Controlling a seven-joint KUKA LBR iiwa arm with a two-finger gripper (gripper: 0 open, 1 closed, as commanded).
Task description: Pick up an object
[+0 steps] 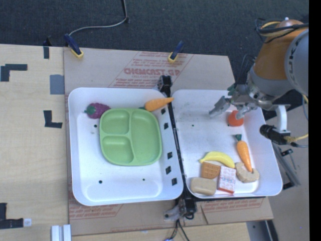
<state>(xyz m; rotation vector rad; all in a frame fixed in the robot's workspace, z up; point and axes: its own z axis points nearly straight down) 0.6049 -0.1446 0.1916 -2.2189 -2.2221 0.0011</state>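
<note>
My gripper [229,110] hangs over the far right part of the right bin [195,134] with its two grey fingers [218,108] spread open. A small red tomato [233,119] lies on the bin floor just below and slightly right of the gap, partly covered by the right finger; nothing is gripped. Further toward the front lie an orange carrot [244,154], a yellow banana [217,158], a square cracker [210,170], a bread slice [202,186], a red and white carton [227,179] and a tan chunk [247,174].
The left bin [80,149] holds a green divided plate [131,136] and purple grapes [98,109]. A second carrot [158,104] rests across the divider between the bins. The arm's orange band [276,59] and cables [281,134] stand along the right bin's right side.
</note>
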